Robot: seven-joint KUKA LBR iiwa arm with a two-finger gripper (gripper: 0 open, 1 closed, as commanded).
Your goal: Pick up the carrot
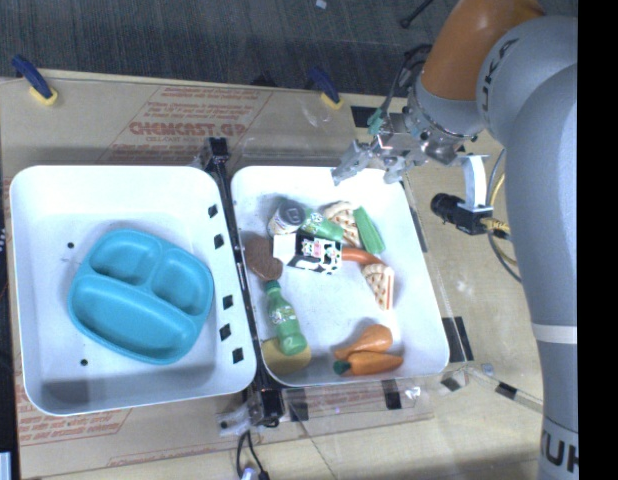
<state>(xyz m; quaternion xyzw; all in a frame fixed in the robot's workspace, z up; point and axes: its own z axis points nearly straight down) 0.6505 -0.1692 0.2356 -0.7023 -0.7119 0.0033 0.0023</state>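
While the arm [519, 98] hangs over the right bin's [429, 318] far rim, we see the gripper [374, 160] at about 12 o'clock of that bin, with nothing between its fingers; whether they are spread or closed, we cannot tell at this blur. We find the carrot [372, 363] at about 5 o'clock in the same bin, near the front wall, lying flat with its green end pointing toward the left bin [29, 268]. From the gripper it lies toward 6 o'clock, well apart, across a clutter of toys. We judge the chief risk to be a wrong pick: an orange piece [367, 339] lies touching the carrot on its far side, and a descent slightly off could close on that instead, or on both. We also judge that the front wall, just beside the carrot, could block one finger or let the carrot roll away. A green bottle [282, 320] lies near, at 9 o'clock of the carrot.
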